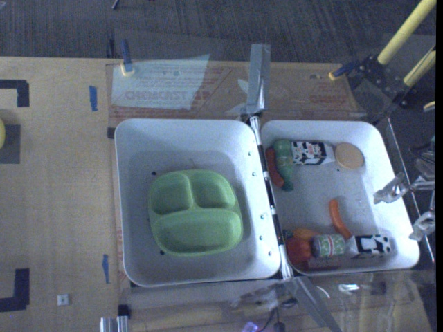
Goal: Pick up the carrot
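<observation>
The carrot (337,217) is a small orange stick lying loose on the floor of the right bin (387,151), just above a row of items along the bin's front wall. My gripper (410,208) hangs at the right edge of the view, over the right rim of that bin. Its two metal fingers (394,191) stand apart, open, with nothing between them. The carrot lies about a hand's width to the left of the gripper, untouched.
The right bin also holds a cow-print carton (309,152), a tan round disc (349,156), red and green items (278,168) by the left wall, a small bottle (328,245) and a second cow-print carton (374,244). A green divided plate (195,211) lies in the left bin (131,185).
</observation>
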Controlling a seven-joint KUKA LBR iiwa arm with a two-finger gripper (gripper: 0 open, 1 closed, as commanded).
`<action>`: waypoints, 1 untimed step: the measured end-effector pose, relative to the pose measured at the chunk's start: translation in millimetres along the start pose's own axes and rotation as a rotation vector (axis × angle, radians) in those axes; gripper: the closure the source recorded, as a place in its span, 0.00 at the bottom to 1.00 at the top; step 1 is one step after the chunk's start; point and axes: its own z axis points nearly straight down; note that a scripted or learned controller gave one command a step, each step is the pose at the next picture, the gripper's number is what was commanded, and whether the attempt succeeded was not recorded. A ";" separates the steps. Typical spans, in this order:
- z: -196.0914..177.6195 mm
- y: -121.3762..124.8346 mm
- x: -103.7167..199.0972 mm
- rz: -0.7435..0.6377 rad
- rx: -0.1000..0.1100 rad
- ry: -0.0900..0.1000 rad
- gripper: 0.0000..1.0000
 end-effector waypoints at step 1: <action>-32.5 -13.2 -19.2 -0.308 0.004 -0.003 0.00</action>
